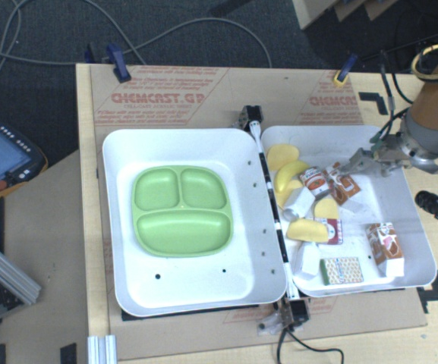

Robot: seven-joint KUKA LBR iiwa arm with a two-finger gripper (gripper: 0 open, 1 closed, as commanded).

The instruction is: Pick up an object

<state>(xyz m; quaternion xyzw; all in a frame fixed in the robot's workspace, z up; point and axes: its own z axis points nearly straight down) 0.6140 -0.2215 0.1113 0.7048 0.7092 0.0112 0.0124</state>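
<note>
Gripper point(355, 163) over right bin point(412, 226); carton point(385, 249) long axis near-vertical in view.

We see: green divided plate point(181, 210) | white bins point(127, 279) | yellow bananas point(288, 174) | brown-and-white cartons point(385, 249) | green speckled sponge point(342, 270)

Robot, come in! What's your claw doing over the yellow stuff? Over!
End effector low over right bin, by small brown carton. Nothing seen held. Yellow pieces crowded against cartons. Green tray in left bin, apart.
</note>
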